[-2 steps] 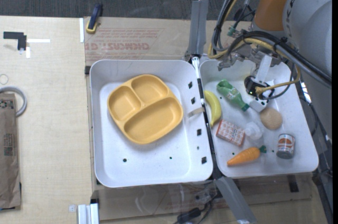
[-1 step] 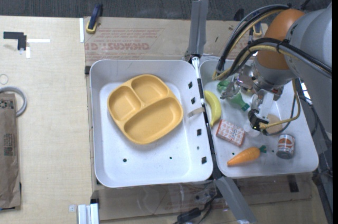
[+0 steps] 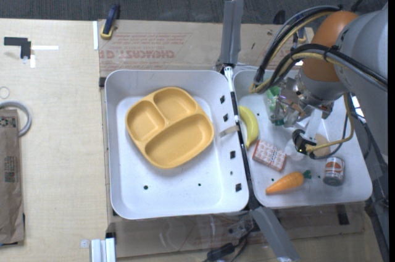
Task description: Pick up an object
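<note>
The gripper [image 3: 287,111] hangs low over the right bin [image 3: 355,190], its grip unreadable, with the banana [image 3: 249,123], snack box [image 3: 270,155], carrot [image 3: 286,182] and can [image 3: 334,170] lying free.

Red print runs across the cardboard sheet [image 3: 162,44] lying behind the two bins. It sits upside down from this view and is faint; the letters look like "CHEWY.COM", though that reading is not certain, and a smaller red line above it is too blurred to make out. The brown paper bag [image 3: 10,174] at the left edge carries a small dark printed mark, too small to read. The small can [image 3: 333,170] and the pink packet [image 3: 270,155] bear labels, but no words on them can be read.
</note>
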`<state>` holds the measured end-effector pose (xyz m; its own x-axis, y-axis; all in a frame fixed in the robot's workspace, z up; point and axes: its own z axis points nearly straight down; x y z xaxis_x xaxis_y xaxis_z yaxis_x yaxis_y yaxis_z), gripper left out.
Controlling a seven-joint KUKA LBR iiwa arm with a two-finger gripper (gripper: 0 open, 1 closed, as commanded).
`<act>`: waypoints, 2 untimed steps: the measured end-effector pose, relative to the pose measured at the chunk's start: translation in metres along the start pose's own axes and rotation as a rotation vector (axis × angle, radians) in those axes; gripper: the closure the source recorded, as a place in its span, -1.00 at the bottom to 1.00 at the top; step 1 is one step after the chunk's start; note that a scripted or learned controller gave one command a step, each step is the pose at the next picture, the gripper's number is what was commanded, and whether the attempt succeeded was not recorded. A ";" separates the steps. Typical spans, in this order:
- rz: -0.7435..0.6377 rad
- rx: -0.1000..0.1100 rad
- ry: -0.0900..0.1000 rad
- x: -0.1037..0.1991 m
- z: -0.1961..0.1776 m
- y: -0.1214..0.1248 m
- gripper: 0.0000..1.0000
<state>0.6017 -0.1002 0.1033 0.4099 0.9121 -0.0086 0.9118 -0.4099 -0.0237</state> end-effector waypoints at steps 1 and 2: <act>-0.162 -0.021 0.003 0.058 -0.087 0.018 1.00; -0.407 -0.022 0.000 0.133 -0.138 0.000 1.00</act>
<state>0.6597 0.0205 0.2399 0.0155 0.9999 -0.0028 0.9999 -0.0155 -0.0033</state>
